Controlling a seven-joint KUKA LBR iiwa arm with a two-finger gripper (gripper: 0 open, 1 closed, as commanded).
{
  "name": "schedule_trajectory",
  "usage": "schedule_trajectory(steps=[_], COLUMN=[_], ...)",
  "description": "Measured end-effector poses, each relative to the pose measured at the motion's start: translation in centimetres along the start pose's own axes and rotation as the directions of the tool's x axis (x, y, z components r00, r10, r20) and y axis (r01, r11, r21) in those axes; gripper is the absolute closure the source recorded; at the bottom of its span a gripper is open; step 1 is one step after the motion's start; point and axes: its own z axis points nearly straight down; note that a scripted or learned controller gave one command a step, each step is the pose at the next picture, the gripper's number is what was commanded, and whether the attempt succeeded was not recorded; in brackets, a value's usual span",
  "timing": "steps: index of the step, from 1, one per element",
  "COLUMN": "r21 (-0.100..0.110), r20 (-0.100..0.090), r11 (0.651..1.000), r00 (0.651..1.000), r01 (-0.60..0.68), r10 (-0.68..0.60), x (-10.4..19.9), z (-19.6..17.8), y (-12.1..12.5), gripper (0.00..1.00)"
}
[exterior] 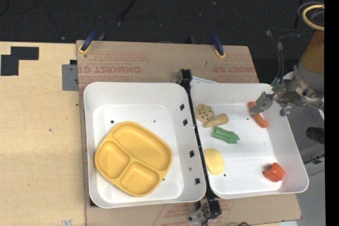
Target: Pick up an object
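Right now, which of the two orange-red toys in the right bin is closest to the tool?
The orange carrot-like piece by the right bin's far right side, lying right beside the tool. The red pepper-like toy sits apart in the near right corner.

Even, fairly bright light from overhead falls on the bench, and the two white bins [239, 188] come out nearly blown out, their floors pale with little texture. Shadows are short and soft: a thin dark edge lies under the yellow divided plate [133, 157] on its near side, and faint ones sit beside the small items in the right bin. The far background is dark, almost black. The picture is slightly soft and grainy throughout, with coarse detail on the cardboard lettering.
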Motion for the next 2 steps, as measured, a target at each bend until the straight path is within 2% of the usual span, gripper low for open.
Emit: schedule_trajectory(steps=[1,2], r21=[-0.007,-0.001], r20=[0.001,0.0], r11=[1.0,1.0], r00=[1.0,1.0], r01=[0.001,0.001], r10=[-0.001,-0.001], x=[0.0,0.1], z=[-0.4,6.0], y=[0.1,0.1], gripper=[0.0,0.0])
